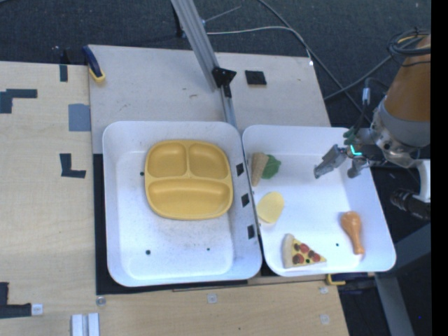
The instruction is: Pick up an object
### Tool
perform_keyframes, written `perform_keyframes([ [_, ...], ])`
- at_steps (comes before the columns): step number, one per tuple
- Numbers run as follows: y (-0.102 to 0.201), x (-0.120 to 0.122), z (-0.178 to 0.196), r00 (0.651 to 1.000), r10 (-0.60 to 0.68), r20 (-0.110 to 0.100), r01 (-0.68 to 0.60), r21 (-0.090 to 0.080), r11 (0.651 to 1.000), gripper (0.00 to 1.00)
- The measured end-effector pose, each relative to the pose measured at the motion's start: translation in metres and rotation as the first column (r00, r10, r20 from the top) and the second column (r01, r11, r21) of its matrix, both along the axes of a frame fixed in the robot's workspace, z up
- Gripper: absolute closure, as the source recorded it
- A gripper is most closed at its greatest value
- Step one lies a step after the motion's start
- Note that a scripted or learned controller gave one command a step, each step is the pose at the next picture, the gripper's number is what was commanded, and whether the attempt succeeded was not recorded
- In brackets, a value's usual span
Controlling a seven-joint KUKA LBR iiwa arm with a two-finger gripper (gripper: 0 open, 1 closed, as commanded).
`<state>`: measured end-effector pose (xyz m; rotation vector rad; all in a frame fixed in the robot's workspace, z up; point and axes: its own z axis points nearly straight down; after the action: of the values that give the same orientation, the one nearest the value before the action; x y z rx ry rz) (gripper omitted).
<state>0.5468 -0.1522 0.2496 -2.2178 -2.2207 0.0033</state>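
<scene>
My gripper hangs over the upper right part of the right bin, its two fingers spread apart and open, with nothing between them. In that bin lie a tan cone with a green piece at the upper left, a pale yellow disc below it, a pizza slice at the front, and an orange drumstick at the right, below the gripper. A yellow divided plate sits in the left bin.
A slanted metal bar runs down to the gap between the bins. Cables cross the dark floor behind. A blue and yellow clamp sits at the board's far left corner.
</scene>
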Motion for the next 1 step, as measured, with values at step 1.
perform_keyframes([
  [1,0.0,0.0005,0.0008,1.0,0.0,0.002,0.0,0.0,1.0,0.0],
])
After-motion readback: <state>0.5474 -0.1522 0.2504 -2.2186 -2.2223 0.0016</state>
